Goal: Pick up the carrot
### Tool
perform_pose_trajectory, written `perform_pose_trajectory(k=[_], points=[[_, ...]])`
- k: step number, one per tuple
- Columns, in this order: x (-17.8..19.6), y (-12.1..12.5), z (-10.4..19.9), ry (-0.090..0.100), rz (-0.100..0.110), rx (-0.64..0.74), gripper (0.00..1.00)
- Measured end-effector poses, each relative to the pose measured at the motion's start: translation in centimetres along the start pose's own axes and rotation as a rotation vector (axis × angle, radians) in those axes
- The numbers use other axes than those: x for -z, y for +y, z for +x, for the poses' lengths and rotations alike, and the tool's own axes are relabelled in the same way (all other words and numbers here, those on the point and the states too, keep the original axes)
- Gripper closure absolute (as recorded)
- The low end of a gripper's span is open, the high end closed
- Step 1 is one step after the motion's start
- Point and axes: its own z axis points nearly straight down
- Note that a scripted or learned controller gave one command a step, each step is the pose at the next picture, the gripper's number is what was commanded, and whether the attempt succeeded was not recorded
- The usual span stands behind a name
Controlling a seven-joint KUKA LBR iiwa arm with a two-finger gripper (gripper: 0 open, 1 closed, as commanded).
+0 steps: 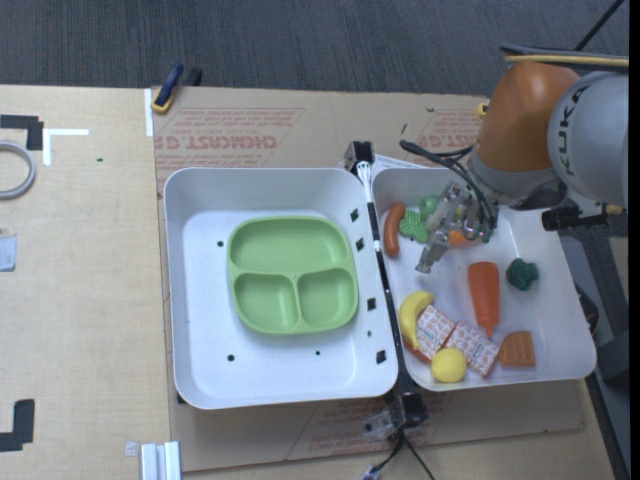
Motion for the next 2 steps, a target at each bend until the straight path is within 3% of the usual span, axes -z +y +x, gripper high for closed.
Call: perform_pose_trajectory(k=[1,2], points=[[9.9,5.0,1.5,-0.037,-0.009,0.089,0.00],[6.1,-0.9,2.8,-0.037,-0.007,0.192,0.00]])
